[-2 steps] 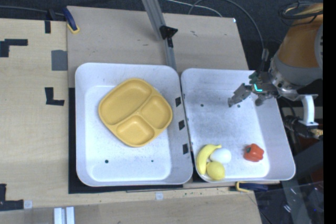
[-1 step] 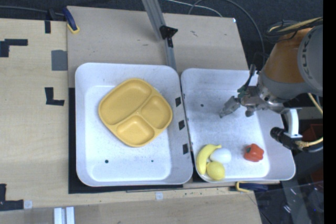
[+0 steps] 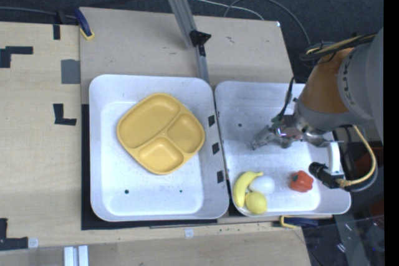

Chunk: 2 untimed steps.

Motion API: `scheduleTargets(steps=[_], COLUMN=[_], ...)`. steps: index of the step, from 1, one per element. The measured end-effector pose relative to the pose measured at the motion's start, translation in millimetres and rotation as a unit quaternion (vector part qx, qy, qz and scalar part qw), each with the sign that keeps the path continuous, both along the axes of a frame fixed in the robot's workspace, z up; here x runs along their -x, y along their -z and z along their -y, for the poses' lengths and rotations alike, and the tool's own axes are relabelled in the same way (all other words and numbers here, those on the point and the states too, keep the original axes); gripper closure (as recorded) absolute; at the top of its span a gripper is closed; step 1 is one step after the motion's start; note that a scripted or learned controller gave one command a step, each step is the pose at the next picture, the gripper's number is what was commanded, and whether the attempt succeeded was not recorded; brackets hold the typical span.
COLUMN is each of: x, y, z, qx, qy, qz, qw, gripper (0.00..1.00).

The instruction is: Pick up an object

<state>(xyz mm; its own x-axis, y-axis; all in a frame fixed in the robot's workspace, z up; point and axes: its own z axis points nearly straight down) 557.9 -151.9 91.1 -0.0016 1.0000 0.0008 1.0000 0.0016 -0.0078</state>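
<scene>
**Fruit at the right bin's front edge**

Banana (image 3: 245, 182), lemon (image 3: 256, 202) and white egg (image 3: 263, 184) cluster there. The claw (image 3: 267, 137) hangs mid-bin, fingers narrow, holding nothing. A red pepper (image 3: 302, 180) lies front-right; a yellow plate (image 3: 161, 133) fills the left bin (image 3: 100, 134)

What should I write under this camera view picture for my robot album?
Gripper over right bin; banana, red pepper nearby; yellow plate left.

We saw open floor across the right bin (image 3: 249, 103), while a banana (image 3: 244, 183), lemon (image 3: 255, 202) and red pepper (image 3: 301, 181) crowded its near edge.
</scene>
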Motion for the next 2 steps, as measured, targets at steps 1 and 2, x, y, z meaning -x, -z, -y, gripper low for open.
scheduleTargets(steps=[1, 2], x=[-1.5, 0.5], y=[-13.2, -75.6], z=[-0.5, -2.2], qx=[-0.0002, 0.0009], qy=[-0.001, 0.0], qz=[0.002, 0.006], qw=[1.0, 1.0], gripper=[1.0, 1.0])
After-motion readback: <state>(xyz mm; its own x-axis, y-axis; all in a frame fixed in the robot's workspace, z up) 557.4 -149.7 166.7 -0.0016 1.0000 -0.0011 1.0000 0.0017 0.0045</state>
